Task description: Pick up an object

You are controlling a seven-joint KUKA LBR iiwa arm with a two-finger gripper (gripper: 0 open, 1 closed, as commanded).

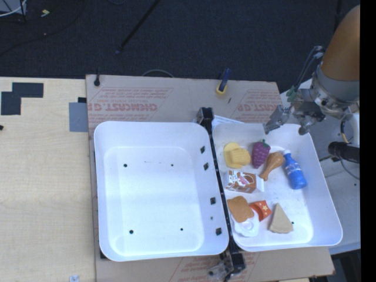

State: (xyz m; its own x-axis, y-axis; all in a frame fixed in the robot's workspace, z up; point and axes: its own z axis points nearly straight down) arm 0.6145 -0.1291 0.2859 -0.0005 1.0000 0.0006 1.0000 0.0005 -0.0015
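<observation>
Overhead, gripper spread wide with nothing held, glossy blue bottle, bumpy purple grapes, smooth white bin

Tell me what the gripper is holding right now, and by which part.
Nothing is held. The gripper hangs open above the far edge of the right bin, with only empty space between its fingers.

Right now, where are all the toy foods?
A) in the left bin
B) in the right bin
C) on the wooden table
B: the blue bottle, purple grapes, drumstick and the other toys all lie in the right bin, below the gripper.
</observation>
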